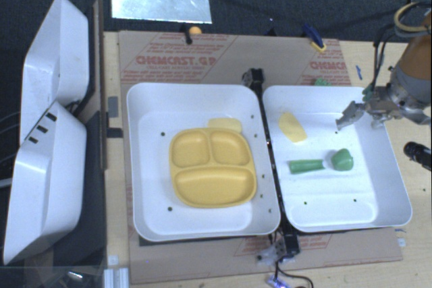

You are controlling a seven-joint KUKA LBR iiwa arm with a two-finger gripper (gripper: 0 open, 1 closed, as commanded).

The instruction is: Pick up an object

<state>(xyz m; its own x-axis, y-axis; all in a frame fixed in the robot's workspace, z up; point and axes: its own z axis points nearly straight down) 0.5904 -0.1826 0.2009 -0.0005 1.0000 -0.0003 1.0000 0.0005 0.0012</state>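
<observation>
Presently, from where I stand beside the bench:

Arm: grey body [413, 81] with an orange band, reaching in from the right over the upper right part of the right bin.
Gripper [351, 115]: hangs above the right bin's floor, pointing left; I cannot tell how its claw stands, and nothing shows in it.
Right bin [385, 212]: white, shallow, and holds three loose things.
Yellow piece [292, 127]: lies in the upper left of the right bin, near the gripper and to its left, apart from it.
Green stick [306, 165]: lies flat below the yellow piece, roughly mid-bin.
Green lump [342, 159]: just beside the stick's right end, below the gripper.
Left bin [145, 165]: white, and holds a yellow divided tray [212, 168] with three compartments.
Pale yellow slab [225, 124]: at the tray's upper edge, touching or partly under it.
Bench surface: brown printed board [177, 57] beneath both bins.
</observation>
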